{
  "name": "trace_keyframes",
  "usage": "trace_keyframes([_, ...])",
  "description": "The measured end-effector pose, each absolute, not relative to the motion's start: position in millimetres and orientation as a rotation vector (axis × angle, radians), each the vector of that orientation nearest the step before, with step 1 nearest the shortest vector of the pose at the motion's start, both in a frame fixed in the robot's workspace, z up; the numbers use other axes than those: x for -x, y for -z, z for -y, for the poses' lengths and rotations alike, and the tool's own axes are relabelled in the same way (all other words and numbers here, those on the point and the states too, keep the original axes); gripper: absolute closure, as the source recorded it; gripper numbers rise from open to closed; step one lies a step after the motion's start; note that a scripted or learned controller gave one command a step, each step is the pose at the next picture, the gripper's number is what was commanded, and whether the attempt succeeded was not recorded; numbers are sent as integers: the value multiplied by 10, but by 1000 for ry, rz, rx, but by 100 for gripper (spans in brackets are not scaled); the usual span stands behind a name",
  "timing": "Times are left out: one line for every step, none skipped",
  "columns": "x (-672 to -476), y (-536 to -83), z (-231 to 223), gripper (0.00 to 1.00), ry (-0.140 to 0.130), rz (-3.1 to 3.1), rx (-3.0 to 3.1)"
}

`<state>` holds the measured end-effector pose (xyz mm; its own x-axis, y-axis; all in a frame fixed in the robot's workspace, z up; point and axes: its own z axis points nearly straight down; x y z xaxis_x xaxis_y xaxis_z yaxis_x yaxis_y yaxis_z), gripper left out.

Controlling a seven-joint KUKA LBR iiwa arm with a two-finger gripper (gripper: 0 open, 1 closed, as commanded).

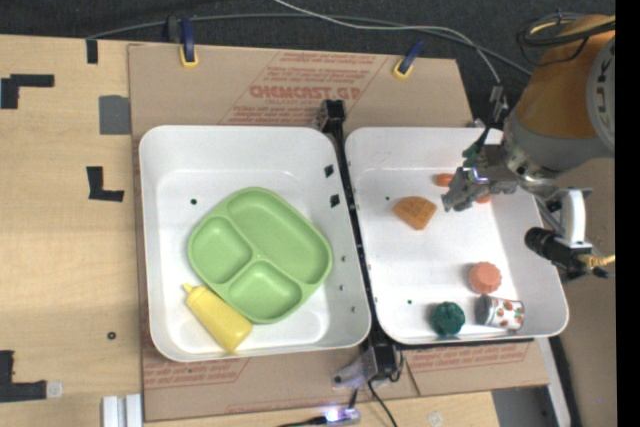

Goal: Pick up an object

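Over the right bin [520, 320], near its upper right part, the hand [462, 193] hangs at the end of the grey arm [560, 115] w/ the orange band. It sits low over the bin floor; whether it is open or closed can't be told from this angle, and nothing can be seen gripped in it. Just beside the hand lies a small orange piece [443, 180], partly hidden by it. A tan bread-like piece [414, 212] lies near, to the left & slightly lower, apart from the hand. Further toward the front of the same bin: a pinkish round item [485, 276], a dark green lump [448, 317] and a small cup [500, 313] w/ red and green print, lying on its side just beside the lump. The left bin [160, 165] holds a green divided plate [260, 255] & a yellow bottle [217, 317], touching the plate's lower left edge. Both bins rest on a cardboard sheet [300, 85] on the wooden desk [60, 245].
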<state>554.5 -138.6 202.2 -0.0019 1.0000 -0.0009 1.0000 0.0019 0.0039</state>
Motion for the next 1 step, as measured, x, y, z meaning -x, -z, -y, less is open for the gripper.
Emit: trace_keyframes([-5589, -2460, 1429, 100, -2, -2221, -2218])
